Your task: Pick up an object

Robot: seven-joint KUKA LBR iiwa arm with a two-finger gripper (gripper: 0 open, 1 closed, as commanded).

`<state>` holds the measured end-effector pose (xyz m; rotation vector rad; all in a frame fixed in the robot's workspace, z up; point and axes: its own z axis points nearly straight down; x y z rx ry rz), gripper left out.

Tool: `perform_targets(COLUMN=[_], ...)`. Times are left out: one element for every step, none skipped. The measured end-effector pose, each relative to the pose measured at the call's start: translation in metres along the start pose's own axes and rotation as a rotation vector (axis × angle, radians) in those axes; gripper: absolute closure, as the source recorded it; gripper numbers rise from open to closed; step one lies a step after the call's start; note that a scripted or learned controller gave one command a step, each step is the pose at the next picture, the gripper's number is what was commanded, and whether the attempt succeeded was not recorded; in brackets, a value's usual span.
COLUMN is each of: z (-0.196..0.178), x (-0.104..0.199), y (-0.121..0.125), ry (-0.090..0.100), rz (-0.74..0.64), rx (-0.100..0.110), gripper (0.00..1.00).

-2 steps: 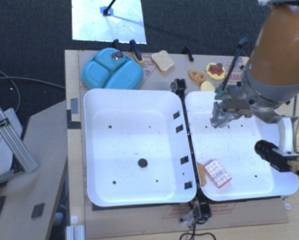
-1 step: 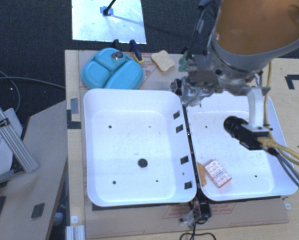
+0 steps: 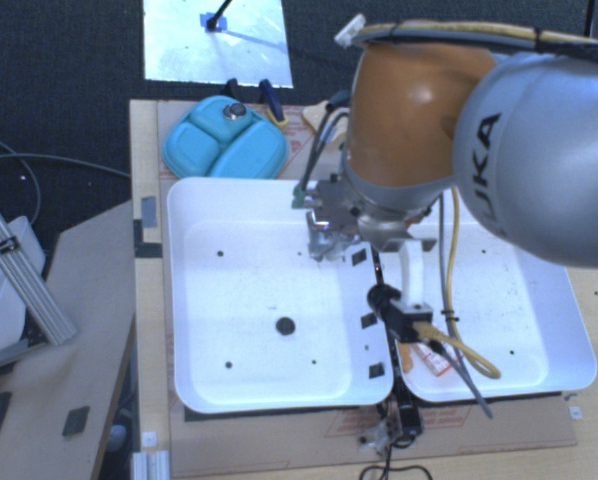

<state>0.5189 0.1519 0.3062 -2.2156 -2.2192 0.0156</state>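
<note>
From my overhead camera I see two shallow white bins side by side on the bench. The left bin (image 3: 229, 268) holds one small dark round object (image 3: 285, 325), lying on the floor a little toward the bin's near edge and right of its middle, well apart from every wall. It looks like a flat dark disc; it is too small for me to tell more. A few tiny dark specks dot that bin's floor elsewhere.

The right bin (image 3: 539, 318) is largely covered by the arm (image 3: 499, 128), grey with its orange band, reaching in from the right. Near that bin's near-left corner I can make out a small orange and white item (image 3: 434, 360), partly hidden by yellow cable.

The gripper (image 3: 326, 240) hangs over the far right part of the left bin, near the wall the bins share; I cannot tell how it stands.

Beyond the left bin's far edge a light blue lidded tray (image 3: 225, 142) rests on the bench.
</note>
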Motion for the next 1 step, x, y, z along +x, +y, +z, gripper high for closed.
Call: perform_targets(z=[-0.1586], x=[-0.0074], y=[0.0326], ry=[0.008], rz=[-0.002], rx=[-0.031], gripper=[1.00])
